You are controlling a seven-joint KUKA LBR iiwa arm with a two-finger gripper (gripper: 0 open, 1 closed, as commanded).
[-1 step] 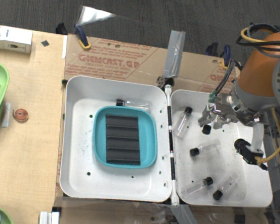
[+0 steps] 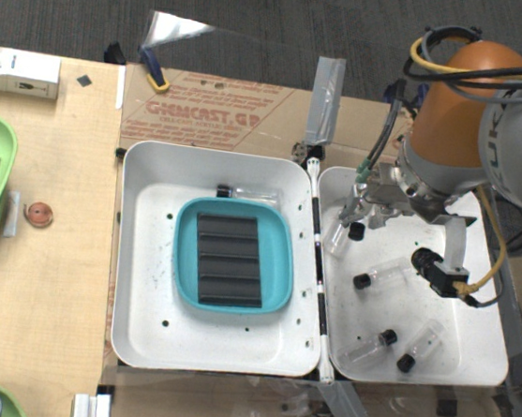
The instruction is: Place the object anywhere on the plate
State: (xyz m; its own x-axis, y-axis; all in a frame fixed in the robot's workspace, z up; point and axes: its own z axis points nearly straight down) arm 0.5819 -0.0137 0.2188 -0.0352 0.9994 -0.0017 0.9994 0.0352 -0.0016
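Camera view: pale wooden bench (image 2: pixel 40 317) bearing two white bins; pincer (image 2: pixel 359 215) over the right bin (image 2: pixel 478 362), its state perhaps hidden, cannot tell.

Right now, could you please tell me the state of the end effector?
End effector: over the right bin; open or closed cannot be told, and nothing visibly held.
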